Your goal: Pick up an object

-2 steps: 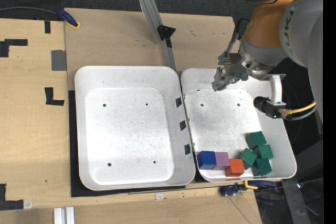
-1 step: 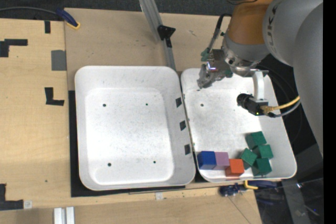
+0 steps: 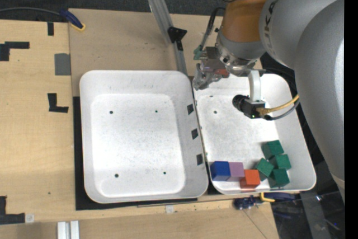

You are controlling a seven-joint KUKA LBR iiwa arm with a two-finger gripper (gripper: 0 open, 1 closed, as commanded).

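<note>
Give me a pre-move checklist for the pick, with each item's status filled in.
1. Objects available: ok. A blue cube, lilac cube, orange cube and green blocks lie in the right white bin.
2. Gripper over a target: not ok. It sits at the bin's far left corner; the blocks are along the near edge.
3. Object in gripper: cannot tell.
4. Targets separated: not ok. The blocks are clustered, several touching.
5. Path to blocks: ok. The bin floor between is bare.
6. Left white bin clearance: cannot tell. The gripper is close to the shared rim.
</note>
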